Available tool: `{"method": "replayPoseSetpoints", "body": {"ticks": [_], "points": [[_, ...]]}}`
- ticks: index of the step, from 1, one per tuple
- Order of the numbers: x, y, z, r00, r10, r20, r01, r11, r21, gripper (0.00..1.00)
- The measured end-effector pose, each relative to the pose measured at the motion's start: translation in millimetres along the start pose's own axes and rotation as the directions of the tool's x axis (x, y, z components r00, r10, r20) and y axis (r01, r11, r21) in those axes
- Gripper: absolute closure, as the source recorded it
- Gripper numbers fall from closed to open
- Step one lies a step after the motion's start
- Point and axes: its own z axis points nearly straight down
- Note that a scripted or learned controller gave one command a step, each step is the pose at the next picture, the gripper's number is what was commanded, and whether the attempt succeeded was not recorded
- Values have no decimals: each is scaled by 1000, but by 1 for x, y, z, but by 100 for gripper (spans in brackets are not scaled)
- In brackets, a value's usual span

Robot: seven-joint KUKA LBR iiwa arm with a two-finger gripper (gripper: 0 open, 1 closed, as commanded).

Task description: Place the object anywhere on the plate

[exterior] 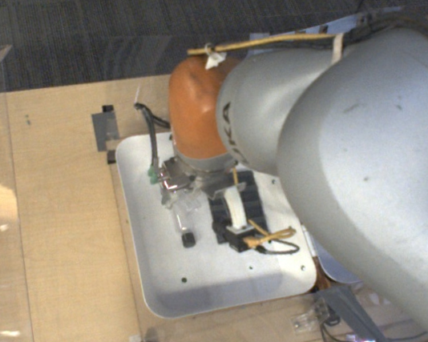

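Lying on the floor of the white bin, a small dark block sits just below the gripper — it looks light, stiff and easy to pinch across its short sides. Whether the fingers are spread I cannot tell. The grey arm covers the bin's right side — any plate there is hidden.
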Motion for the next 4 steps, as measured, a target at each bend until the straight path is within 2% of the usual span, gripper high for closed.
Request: {"method": "replayPoseSetpoints", "body": {"ticks": [1,2,3,4], "points": [[19,43,-130,995,95,5,-95,995,10,100],[19,43,-130,996,94,5,-94,995,11,0],[21,44,-141,996,89,4,-89,996,5,100],[17,78,-190,987,158,6,-158,987,10,100]]}}
